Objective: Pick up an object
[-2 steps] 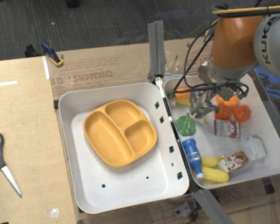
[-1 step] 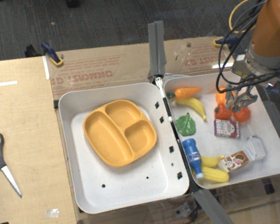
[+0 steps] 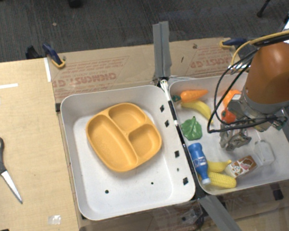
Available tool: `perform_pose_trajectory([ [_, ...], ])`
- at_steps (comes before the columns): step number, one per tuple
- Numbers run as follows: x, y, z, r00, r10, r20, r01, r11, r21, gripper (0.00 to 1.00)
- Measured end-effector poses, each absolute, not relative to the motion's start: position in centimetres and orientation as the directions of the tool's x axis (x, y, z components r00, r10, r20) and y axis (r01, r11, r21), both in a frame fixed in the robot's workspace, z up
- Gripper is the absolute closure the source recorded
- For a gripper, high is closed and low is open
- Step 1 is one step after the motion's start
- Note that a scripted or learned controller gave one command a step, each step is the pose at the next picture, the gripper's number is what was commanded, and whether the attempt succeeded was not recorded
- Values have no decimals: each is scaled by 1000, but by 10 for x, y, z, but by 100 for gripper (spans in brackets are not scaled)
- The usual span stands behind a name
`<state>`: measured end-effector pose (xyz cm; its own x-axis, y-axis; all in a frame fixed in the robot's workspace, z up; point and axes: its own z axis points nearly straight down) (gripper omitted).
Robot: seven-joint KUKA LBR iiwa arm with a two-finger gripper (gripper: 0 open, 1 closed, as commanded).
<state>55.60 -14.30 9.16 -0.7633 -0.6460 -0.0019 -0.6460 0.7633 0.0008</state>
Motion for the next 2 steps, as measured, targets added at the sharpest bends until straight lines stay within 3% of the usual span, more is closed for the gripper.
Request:
perform_pose_trajectory([
  [1,556,-143,92,-763,-646,-2,-646,763,1,0],
  [2,605,-123,92,-976,-219,-4,-219,976,-1,0],
])
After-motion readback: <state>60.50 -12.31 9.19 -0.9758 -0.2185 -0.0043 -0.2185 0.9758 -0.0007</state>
